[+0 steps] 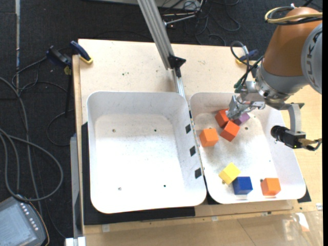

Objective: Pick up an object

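Inside the right bin point(283, 160) lie several small blocks. Near its back sit two red-orange blocks point(221, 118) point(231, 131) with a purple block point(244, 118) just to their right. My gripper point(236, 111) hangs low right over this cluster, between the red-orange blocks and the purple one, and hides part of them. An orange block point(208, 137) rests to the left of the cluster. Toward the front lie a yellow block point(229, 172), a blue block point(242, 185) and another orange block point(270, 186).
The left bin point(95, 137) adjoins the right one along a shared raised rim. A slanted metal rail point(156, 27) runs from the top down to that seam. Clamps point(77, 53) grip the bench's back left corner. The arm's orange-banded body point(289, 50) overhangs the right bin's back right.
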Motion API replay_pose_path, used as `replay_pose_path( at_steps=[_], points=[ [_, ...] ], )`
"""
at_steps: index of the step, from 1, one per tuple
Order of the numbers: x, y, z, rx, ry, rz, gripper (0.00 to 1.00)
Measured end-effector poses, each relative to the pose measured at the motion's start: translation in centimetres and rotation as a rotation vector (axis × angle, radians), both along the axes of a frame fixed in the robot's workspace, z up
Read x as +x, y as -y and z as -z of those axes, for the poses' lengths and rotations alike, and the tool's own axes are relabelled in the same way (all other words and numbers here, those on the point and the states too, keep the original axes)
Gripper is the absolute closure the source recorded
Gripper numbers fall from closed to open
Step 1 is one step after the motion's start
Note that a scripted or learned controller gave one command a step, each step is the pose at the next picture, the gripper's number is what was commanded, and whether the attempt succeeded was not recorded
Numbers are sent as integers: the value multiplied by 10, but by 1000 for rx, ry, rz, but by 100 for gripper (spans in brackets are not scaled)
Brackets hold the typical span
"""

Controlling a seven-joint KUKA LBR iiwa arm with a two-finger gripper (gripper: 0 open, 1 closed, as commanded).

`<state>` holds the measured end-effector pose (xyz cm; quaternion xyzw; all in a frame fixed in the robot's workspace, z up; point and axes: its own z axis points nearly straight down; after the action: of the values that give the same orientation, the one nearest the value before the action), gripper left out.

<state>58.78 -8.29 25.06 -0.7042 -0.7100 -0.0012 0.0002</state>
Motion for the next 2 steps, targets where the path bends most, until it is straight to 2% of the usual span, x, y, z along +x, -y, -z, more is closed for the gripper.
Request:
replay_pose_path(
  at_steps=[1, 2],
  points=[
    [5, -53, 14, -1, -3, 0, 100],
    [22, -106, 13, -1, 1, 0, 100]
  ],
)
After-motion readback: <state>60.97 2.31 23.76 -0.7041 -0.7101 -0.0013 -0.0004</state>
